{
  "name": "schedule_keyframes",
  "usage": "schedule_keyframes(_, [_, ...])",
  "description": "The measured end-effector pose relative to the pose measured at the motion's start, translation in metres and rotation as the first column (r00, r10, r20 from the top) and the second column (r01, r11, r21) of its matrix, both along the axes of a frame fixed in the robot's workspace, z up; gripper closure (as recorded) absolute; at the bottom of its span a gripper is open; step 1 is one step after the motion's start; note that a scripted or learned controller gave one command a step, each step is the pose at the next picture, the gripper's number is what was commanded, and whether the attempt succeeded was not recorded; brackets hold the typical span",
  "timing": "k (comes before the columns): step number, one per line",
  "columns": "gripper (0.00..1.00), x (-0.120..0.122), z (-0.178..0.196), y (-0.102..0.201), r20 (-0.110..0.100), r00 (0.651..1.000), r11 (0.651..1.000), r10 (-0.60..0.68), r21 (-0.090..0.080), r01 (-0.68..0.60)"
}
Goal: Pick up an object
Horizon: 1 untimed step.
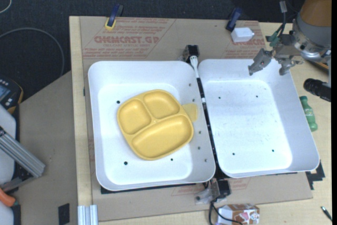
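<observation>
A yellow divided plate with three compartments lies flat in the left bin, slightly right of its middle. My gripper hangs over the far right corner of the right bin, well apart from the plate. Its two fingers are spread open with nothing between them.
A green marker-like object lies on the bench just outside the right bin's right rim. A white block and clamps sit at the bench's far edge. A black brush-like tool lies along the seam between the bins.
</observation>
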State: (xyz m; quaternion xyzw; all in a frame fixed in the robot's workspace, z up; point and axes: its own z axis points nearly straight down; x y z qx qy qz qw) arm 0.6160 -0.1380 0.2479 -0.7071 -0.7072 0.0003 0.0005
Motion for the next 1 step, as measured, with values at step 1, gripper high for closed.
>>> schedule_keyframes(1, [0.0,-0.0445,0.124,0.087,0.017,1.0,1.0,0.01,0.002,-0.01])
